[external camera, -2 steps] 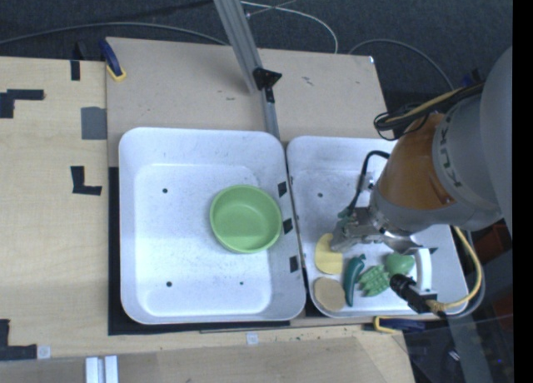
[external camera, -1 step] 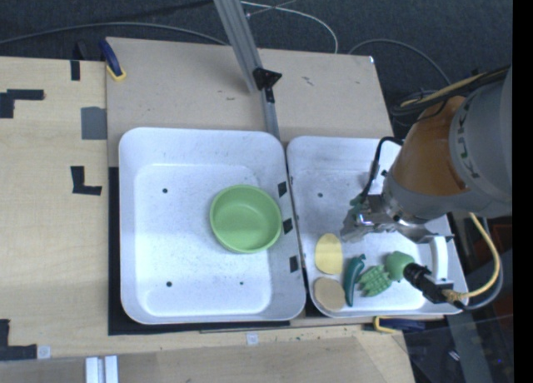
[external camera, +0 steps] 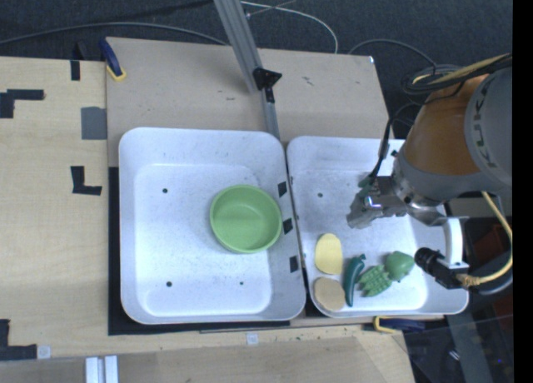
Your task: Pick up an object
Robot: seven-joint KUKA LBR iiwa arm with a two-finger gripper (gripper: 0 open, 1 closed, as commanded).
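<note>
On your far left the counter (external camera: 50, 206) carries only black tape marks, so nothing there concerns the pick. Next comes the left bin (external camera: 141, 156), where a green bowl (external camera: 245, 218) sits upright near its right wall, alone and well apart from the arm; you could take it, but it is wide and round for a two-finger grasp, I judge. A grey pole (external camera: 237, 23) slants down from the top to the seam between the bins and stands over neither one's floor.

In the right bin (external camera: 333, 161) the candidates are crowded into the near corner: a yellow oval piece (external camera: 329, 252), a pale one (external camera: 330, 292) just below it against the rim, a dark green pepper-like piece (external camera: 351, 277) touching beside them, and a knobbly green toy (external camera: 387, 273) further right. The claw (external camera: 372, 206) hangs over bare bin floor, just above that cluster and gripping nothing that you can see; whether its tips are spread or pressed together I cannot tell. The crowding and the bin's wall are likely what will hinder you.
</note>
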